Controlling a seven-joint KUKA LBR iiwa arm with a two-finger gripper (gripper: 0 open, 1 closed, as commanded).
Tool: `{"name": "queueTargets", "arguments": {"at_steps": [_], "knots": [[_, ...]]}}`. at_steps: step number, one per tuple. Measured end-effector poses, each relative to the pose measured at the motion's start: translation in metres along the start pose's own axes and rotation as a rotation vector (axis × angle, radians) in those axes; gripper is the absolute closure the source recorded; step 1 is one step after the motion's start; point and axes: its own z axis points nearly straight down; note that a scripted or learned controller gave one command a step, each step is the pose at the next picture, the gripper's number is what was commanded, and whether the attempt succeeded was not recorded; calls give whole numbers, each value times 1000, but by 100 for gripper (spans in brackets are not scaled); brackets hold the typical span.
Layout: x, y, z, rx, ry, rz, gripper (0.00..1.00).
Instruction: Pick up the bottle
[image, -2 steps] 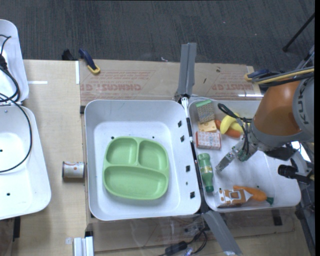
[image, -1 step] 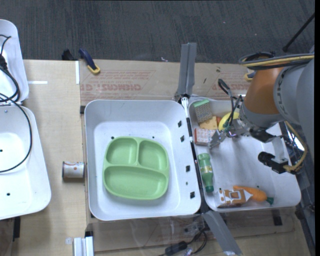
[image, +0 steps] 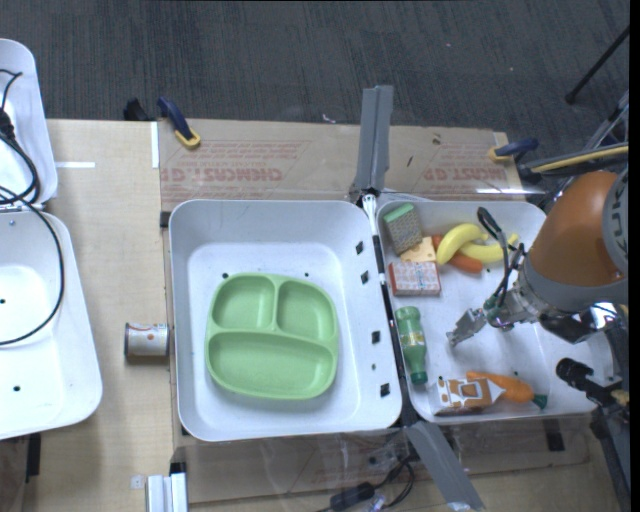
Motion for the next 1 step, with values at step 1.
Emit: {"name": "queueTargets", "arguments": {"at_steps": [1], "knots": [[32,28,0,0,0,220,0]]}}
